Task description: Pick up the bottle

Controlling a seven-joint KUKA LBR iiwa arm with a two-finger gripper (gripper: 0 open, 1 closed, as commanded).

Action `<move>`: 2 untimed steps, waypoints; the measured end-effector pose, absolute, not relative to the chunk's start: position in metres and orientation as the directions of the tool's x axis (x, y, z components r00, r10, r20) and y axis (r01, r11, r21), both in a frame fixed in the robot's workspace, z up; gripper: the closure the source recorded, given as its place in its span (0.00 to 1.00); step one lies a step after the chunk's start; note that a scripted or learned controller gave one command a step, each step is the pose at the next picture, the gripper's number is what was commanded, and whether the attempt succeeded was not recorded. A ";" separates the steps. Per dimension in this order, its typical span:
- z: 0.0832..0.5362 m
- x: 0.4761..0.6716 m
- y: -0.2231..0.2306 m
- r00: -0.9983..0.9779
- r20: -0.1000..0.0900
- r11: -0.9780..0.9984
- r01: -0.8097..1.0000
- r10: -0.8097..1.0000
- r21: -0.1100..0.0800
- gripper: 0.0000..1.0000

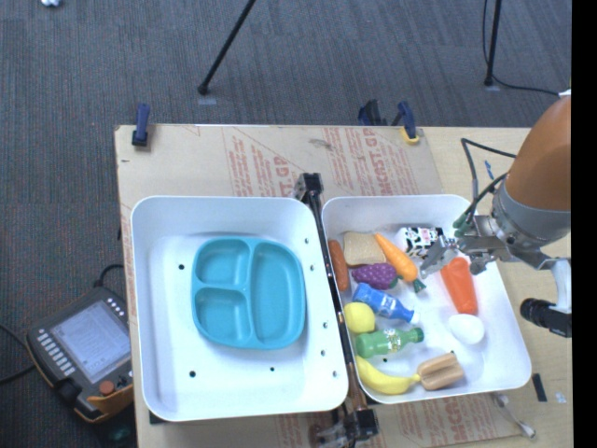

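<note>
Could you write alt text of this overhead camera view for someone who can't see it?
A robot gripper hovers over the right bin of toy food, near a carrot, with a green bottle and blue bottle below. The left bin holds a blue tray.

Even bright light, soft shadows, perhaps slightly blurred

blue divided plate (249, 292) in the bin far left of the gripper, carrot (396, 257) and grapes (375, 274) just left of it, lemon (360, 317), banana (384, 377), egg (465, 329) lower down, handheld controller (82, 351) way off left
</note>
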State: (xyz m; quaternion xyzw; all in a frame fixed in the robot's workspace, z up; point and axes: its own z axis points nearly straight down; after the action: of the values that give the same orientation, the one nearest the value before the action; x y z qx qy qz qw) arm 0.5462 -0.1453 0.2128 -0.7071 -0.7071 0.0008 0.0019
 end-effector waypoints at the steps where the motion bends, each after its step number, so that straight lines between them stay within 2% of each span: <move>1: 0.222 0.547 -0.145 -0.001 0.003 0.001 1.000 1.000 -0.006 1.00; 2: 0.318 0.500 -0.131 -0.097 0.000 0.097 0.995 0.995 0.000 1.00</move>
State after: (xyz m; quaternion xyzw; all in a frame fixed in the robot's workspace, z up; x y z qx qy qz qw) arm 0.4998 -0.1309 0.3184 -0.6720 -0.7405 0.0000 0.0000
